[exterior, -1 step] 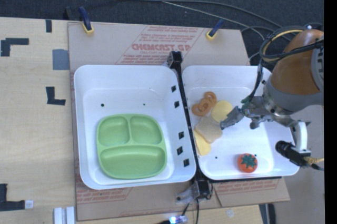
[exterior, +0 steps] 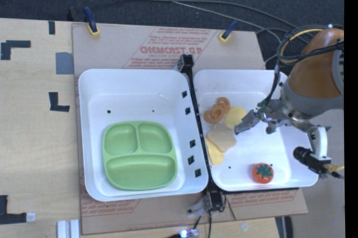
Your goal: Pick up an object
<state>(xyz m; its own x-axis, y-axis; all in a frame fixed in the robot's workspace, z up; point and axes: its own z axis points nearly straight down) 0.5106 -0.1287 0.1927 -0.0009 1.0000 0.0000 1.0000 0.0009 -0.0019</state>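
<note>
Grey metal makes up the hand (exterior: 250, 122), which hangs over the middle of the right bin (exterior: 246, 79), reaching in from the right of the frame. One dark finger shows clearly, pointing down and left; the rest is too blurred to read, so I cannot tell whether the hand is apart or together, and nothing is seen held.

Just left of that finger lies a cluster of toy foods. The nearest is a pale yellow round piece (exterior: 236, 116), seemingly under the fingertip, though contact cannot be judged. Below it sits a tan bread slice (exterior: 222, 138), overlapping a yellow cheese-like slab (exterior: 214, 153) by the divider. Above is a brown pretzel (exterior: 217, 111). Near the lower right of the bin, well apart from the cluster, stands a red tomato (exterior: 262, 172) with a green top.

These look like light, stiff plastic or wooden toys, probably smooth and a little slippery. The flat slices lie low on the bin floor and offer thin edges only, so a pinch across them would likely slide off. The tomato looks the easiest target: rounded, raised, alone, best taken across its widest part.

Further left, the left bin (exterior: 89, 91) holds a green divided plate (exterior: 140, 154), and both bins rest on the desk (exterior: 33, 136).
</note>
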